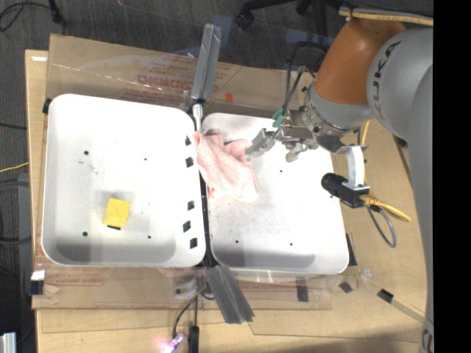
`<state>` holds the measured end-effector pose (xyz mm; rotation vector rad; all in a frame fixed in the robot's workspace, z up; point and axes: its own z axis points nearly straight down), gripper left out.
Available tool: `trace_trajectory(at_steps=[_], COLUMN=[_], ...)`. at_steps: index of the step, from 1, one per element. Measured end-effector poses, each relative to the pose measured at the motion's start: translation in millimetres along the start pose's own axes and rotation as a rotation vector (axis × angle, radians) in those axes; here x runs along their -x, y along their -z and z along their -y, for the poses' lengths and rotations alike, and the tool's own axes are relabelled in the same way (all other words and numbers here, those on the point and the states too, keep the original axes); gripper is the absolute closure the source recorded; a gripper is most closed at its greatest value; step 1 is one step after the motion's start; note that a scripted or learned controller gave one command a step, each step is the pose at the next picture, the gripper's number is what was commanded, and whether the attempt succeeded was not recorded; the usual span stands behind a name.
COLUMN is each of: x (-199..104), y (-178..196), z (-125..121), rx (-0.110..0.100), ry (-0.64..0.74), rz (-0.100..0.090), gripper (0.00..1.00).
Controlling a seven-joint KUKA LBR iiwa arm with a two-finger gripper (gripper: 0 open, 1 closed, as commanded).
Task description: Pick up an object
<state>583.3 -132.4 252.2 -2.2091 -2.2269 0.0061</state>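
1. The gripper (274,151) was observed over the upper part of the right bin (324,241). It was carried by the grey arm (401,57) with its orange band, which reached in from the right of the camera view.
2. Its two fingers (257,144) stood apart, with white bin floor visible in the gap between them. The gripper was therefore recorded as spread and holding no object.
3. A crumpled pink cloth (224,169) lay just to the left of the gripper, in the same bin, against the wall next to the neighbouring bin.
4. The tip of the nearer finger was seen at the cloth's upper right edge. Whether it touched the fabric or hung above it could not be determined from this angle.
5. The bulk of the cloth lay to the left of and below that finger in the view, outside the gap between the fingers.
6. A small yellow block (117,213) lay well to the left of the gripper and lower in the view. It rested on the floor of the left bin (66,123), well apart from the cloth.
7. The two bins sat side by side on the bench (37,72), their inner walls close together to the left of the gripper.
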Motion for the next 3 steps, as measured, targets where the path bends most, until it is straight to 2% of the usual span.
trace_trajectory(at_steps=[1, 2, 3], x=[1, 2, -45], y=[-153, -144, -60], z=[14, 14, -74], rx=[0.0, -0.001, 0.003], ry=[0.091, 0.096, 0.004], rz=[0.0, 0.001, 0.0], gripper=[0.0, 1.0, 1.0])
